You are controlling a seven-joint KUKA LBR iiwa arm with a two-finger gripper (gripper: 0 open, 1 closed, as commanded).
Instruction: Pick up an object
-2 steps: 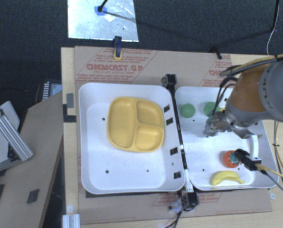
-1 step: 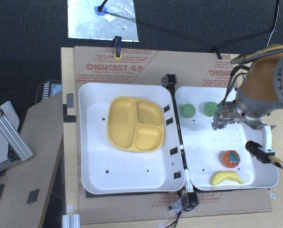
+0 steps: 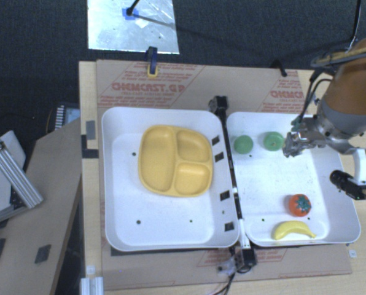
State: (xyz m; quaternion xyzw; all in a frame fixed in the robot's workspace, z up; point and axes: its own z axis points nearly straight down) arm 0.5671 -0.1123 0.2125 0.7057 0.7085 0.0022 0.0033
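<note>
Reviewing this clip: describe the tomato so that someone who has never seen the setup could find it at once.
Look at the right bin of the two white ones, the one without the yellow plate. In its lower part, the tomato sits just above the banana. It is the only red, round thing there, with a green top; the two green balls lie further up, near the gripper.

Two green balls, tomato, banana lie in right bin.

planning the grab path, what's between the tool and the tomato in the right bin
In the camera view, only bare white bin floor lies between the tool and the tomato. The nearer green ball sits to the tool's side, off that stretch.
</note>
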